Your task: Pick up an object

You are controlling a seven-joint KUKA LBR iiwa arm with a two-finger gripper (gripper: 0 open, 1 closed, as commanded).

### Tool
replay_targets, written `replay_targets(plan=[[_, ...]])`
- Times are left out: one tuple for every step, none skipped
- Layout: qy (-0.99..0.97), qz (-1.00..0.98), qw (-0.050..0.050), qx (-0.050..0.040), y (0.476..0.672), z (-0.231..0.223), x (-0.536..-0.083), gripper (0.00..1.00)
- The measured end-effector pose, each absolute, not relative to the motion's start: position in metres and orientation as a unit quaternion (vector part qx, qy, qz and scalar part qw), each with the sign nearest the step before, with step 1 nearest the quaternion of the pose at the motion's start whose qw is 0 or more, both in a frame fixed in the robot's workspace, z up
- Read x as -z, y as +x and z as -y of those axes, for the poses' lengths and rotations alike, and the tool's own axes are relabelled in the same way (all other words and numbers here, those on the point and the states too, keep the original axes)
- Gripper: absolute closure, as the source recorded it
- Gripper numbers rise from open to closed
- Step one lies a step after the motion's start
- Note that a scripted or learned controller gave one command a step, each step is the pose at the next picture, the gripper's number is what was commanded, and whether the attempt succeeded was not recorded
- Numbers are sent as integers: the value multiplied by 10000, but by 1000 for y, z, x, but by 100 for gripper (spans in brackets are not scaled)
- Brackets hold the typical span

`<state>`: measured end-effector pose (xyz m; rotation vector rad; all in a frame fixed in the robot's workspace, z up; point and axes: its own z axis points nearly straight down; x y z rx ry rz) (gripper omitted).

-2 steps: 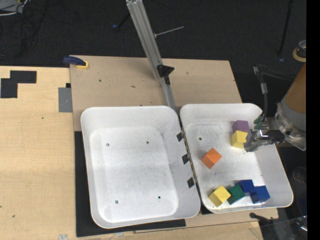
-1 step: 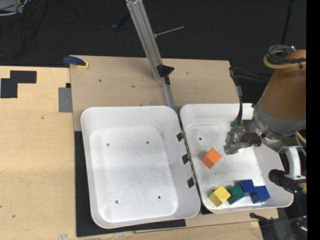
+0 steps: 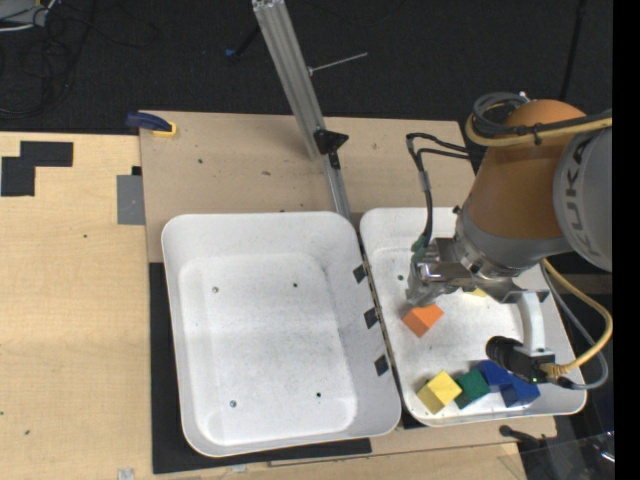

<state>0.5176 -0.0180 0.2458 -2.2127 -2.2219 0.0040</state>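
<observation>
An orange block (image 3: 423, 319) lies in the right bin (image 3: 392, 230), near its left wall. My gripper (image 3: 424, 280) hangs just above and behind the block, at the end of the grey and orange arm that reaches in from the right. Near the bin's front edge lie a yellow block (image 3: 438, 392), a green block (image 3: 471, 385) and blue blocks (image 3: 505, 383), clustered together.
The left bin (image 3: 262, 328) stands beside the right one, with black clips along the shared rim. A slanted aluminium bar (image 3: 295, 73) rises behind the bins. Tan bench surface extends to the left.
</observation>
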Motion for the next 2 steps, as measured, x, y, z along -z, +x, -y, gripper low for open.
replay_targets(plan=[[-7060,7082,16,-9,525,-25,-246,100],[-7062,7080,8,-9,542,-77,-247,100]])
